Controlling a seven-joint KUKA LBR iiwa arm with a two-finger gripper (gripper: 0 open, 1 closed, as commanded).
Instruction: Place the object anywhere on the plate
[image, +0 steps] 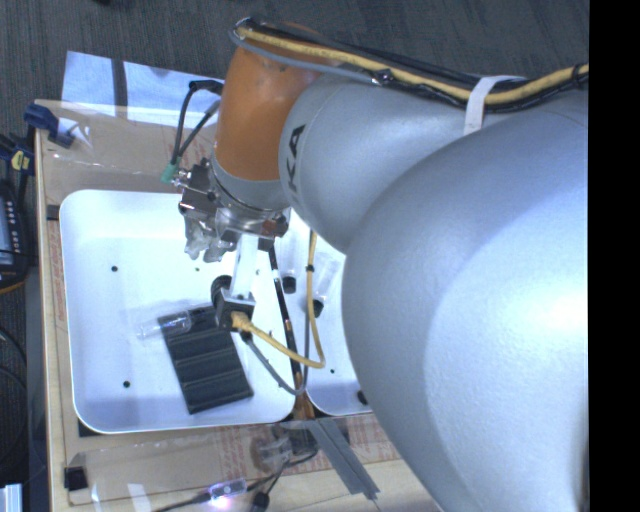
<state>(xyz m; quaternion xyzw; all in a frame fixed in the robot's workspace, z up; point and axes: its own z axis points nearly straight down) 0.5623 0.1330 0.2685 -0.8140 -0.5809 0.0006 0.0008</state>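
Near the left bin's front edge lies a black ribbed block; above it hangs the gripper, jaw state unclear, no writing legible.

Below me a wooden bench stands on dark grey ribbed carpet that runs across the far side. A pale blue sheet lies at the bench's far left. Dark equipment sits at the left edge. Light is even, soft.
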